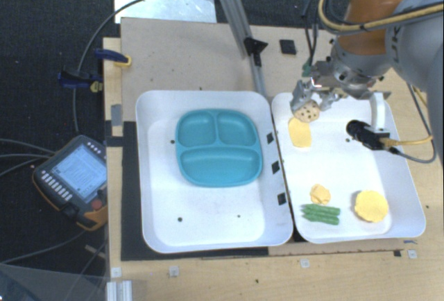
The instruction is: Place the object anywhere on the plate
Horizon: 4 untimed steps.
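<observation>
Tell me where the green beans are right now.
The green beans lie in the right bin, near its front edge, just below a small yellow piece and left of a round yellow item.

Smooth matt teal plastic plate (218, 147) (three compartments), glossy white plastic bins (159, 223), bare matt brown board bench (180, 57).
</observation>
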Each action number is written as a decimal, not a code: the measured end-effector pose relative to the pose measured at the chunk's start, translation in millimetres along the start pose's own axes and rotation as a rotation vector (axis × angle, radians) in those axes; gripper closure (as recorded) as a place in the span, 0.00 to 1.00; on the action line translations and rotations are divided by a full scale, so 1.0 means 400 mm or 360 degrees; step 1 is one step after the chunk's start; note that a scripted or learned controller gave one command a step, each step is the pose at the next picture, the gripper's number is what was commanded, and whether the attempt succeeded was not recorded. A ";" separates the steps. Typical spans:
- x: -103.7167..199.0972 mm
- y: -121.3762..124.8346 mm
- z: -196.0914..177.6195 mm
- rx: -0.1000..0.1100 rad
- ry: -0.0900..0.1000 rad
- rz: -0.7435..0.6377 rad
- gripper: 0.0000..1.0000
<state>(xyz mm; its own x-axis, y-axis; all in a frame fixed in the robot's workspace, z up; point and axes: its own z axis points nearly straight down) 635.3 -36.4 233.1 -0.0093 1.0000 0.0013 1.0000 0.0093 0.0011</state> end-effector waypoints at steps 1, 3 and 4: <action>0.134 -0.034 0.030 0.0003 0.0001 -0.0001 1.00; 0.401 -0.074 -0.002 -0.0002 0.0003 -0.0003 1.00; 0.391 -0.073 0.001 0.0000 0.0000 0.0006 0.00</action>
